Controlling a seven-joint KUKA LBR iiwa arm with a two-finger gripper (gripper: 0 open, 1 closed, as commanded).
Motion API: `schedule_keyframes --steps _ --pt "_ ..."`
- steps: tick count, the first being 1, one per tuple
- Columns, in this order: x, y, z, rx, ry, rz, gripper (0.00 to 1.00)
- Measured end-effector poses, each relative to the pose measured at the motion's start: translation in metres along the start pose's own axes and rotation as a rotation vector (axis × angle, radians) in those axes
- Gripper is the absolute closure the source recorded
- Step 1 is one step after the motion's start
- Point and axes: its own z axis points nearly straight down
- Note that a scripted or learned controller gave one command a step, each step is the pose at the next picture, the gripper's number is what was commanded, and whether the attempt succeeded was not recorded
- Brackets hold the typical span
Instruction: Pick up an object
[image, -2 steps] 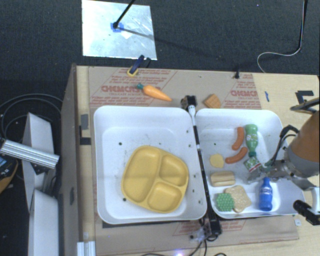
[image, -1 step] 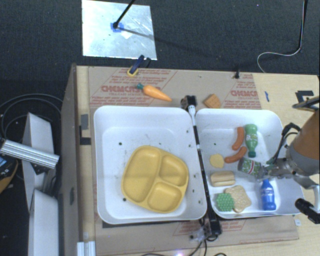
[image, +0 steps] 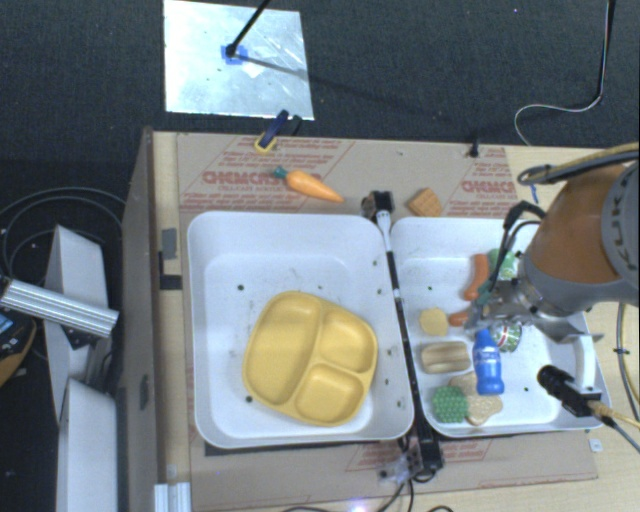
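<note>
We see the gripper (image: 497, 318) low in the right bin (image: 440, 262), just above the blue bottle (image: 488, 365). We cannot tell its finger state. A yellow divided plate (image: 310, 357) lies in the left bin (image: 230, 250).

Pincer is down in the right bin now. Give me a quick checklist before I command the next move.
1. Pincer over the right bin: ok, it hangs above the cluster of small items.
2. Finger state: cannot tell, the wrist hides it.
3. Object held: cannot tell, nothing visible in its grip.
4. Nearest target: ok, the blue bottle stands just below the pincer.
5. Crowding: not ok, the tan block, green round piece and yellow disc lie close around the bottle.
6. Left bin: ok, the yellow divided plate lies well away from the arm.
</note>
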Motion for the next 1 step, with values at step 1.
schedule_keyframes --steps 1 --pt "0.0672 0.042 -0.0495 0.0 0.0 0.001 1.0"
